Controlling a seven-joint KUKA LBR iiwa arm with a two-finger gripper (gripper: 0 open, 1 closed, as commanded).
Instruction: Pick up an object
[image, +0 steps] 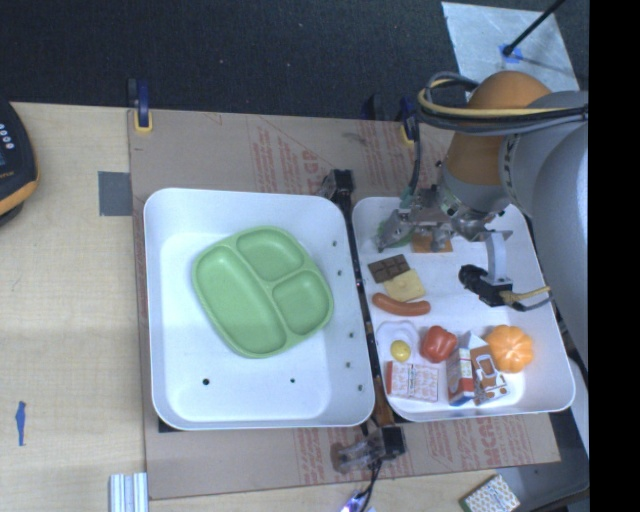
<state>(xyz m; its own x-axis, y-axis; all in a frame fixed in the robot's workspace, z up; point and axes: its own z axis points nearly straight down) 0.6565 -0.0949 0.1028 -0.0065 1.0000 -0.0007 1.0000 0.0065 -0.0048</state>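
The hand (426, 228) hangs low over the far end of the right bin (545, 400), close to its upper left corner. The view from above does not let me tell whether it is spread or pressed together, and nothing can be seen gripped in it.

The things to pick from all lie in this right bin, nearer the camera than the hand. Closest to the hand is a flat dark brown chocolate bar (388, 268) scored into squares. Touching it is a pale yellow cheese wedge (406, 287), and just beside the wedge lies a glossy red-orange sausage (401, 305). Further toward the near edge sits a fried egg (399, 347), white with a round yellow yolk, and next to it is a shiny red tomato (438, 343). A ribbed orange (509, 347) rests near the bin's right wall. Two small red-and-white cartons, one flat (412, 381) and one tilted (470, 377), lie along the near rim.

The left bin (165, 330) holds a light green divided plate (263, 290), set at a slant. Both bins sit on the counter (60, 300).
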